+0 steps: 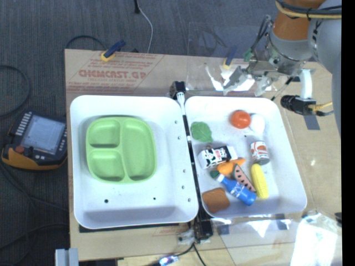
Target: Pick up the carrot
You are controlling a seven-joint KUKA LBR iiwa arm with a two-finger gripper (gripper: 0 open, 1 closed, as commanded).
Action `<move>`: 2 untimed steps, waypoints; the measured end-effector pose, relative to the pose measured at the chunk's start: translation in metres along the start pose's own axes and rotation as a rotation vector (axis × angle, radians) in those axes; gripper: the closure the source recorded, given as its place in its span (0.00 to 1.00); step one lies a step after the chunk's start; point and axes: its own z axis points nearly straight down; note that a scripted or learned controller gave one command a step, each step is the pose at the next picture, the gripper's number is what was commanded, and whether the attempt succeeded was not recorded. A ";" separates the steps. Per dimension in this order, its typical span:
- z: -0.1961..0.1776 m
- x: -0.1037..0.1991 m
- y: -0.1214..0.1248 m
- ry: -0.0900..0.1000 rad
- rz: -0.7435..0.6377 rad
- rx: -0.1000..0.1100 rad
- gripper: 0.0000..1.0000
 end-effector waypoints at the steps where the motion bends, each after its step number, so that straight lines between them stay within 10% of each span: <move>1: 0.080 0.020 -0.092 0.003 -0.526 0.001 0.00; 2: 0.158 0.008 -0.146 0.005 -0.505 0.007 0.00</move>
